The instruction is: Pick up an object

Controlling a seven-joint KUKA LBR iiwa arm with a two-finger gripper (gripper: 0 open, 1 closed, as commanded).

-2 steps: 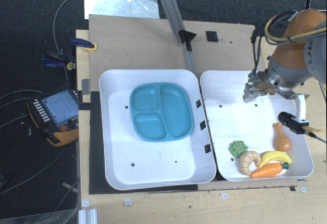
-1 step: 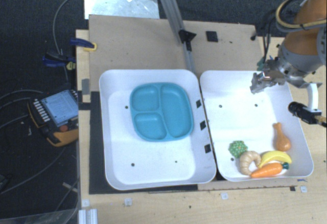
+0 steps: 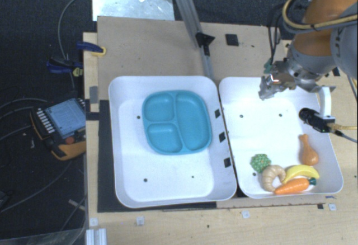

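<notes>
We are looking down on the gripper point(image 3: 271, 88) hanging over the far part of the right bin point(image 3: 263, 143); we cannot tell from here how it is set, and nothing is showing in it. The toy food is lying in that bin's near right corner: a broccoli point(image 3: 259, 162), a croissant point(image 3: 271, 176), a carrot point(image 3: 292, 186), a banana point(image 3: 302, 172) and a chicken drumstick point(image 3: 307, 150). A blue divided plate point(image 3: 176, 122) is sitting in the left bin point(image 3: 130, 179).

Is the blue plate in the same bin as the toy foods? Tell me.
No. The blue plate lies in the left bin; the toy foods cluster in the right bin.
</notes>
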